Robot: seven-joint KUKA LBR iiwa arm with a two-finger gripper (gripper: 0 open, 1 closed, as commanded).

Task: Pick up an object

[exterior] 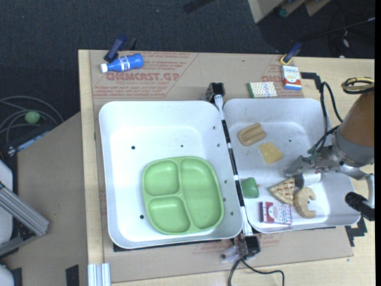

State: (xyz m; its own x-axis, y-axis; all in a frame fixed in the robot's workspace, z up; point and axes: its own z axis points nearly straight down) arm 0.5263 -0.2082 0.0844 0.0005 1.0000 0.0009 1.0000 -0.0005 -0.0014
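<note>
Red print on the bench [149,70] read roughly "GEMCAST". A green sectioned plastic tray [181,193] lay in the left bin [119,124]. In the right bin [280,107], lower right of frame, the gripper [302,176] hovered just above a waffle-textured wedge [284,192] beside a tan croissant [306,202]; its grip was unclear.

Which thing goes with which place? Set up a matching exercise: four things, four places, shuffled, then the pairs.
Things:
1. green tray
2. blue bottle
3. red-and-white box
4. green block

Places:
A. on the bench behind the left bin
B. near front edge of right bin
C. inside left bin
D. by the right bin's left wall

Pairs: 1-C, 2-A, 3-B, 4-D
</note>
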